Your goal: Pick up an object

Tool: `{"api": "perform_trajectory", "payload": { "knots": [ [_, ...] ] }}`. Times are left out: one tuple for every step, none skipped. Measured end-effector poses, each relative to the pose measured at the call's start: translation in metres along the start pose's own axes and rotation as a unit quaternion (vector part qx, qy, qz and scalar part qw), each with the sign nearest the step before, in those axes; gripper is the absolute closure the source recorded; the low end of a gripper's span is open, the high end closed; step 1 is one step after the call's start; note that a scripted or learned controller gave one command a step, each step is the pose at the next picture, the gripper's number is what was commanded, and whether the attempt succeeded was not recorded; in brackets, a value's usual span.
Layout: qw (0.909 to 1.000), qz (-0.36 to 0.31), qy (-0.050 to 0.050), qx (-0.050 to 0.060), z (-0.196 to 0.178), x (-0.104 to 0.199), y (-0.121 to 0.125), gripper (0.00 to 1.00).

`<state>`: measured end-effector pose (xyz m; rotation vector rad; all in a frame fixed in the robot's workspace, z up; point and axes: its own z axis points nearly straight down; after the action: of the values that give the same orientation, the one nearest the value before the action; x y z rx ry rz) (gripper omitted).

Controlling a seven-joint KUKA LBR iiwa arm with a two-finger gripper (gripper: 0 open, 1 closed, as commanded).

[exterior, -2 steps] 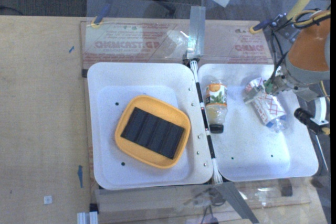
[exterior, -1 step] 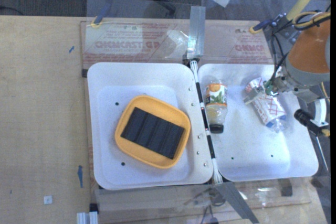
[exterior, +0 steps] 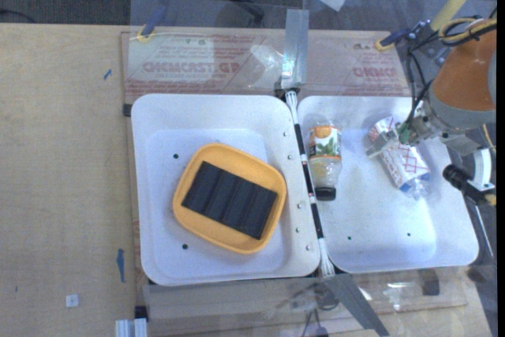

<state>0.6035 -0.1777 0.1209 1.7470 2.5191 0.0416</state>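
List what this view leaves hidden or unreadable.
- Pincer: too small and cluttered in the camera view to tell open from shut.
- Crumpled packet: print blurred, contents unclear.
- Bottle: label too small to read.
- Arm: cut off by the right edge.

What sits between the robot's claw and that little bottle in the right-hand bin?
Nothing visible does. The gripper hangs at the crumpled white wrapper on the right side of the right bin. The small bottle lies against that bin's left wall, and bare white floor separates it from the wrapper.
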Motion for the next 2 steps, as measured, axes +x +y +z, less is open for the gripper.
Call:
{"api": "perform_trajectory", "payload": {
  "knots": [
    [0.9999,-0.014,-0.001,0.0,0.0,-0.016,-0.005,0.0],
    [0.9994,-0.018,0.016,0.023,0.027,-0.01,-0.004,0.0]
  ]
}}
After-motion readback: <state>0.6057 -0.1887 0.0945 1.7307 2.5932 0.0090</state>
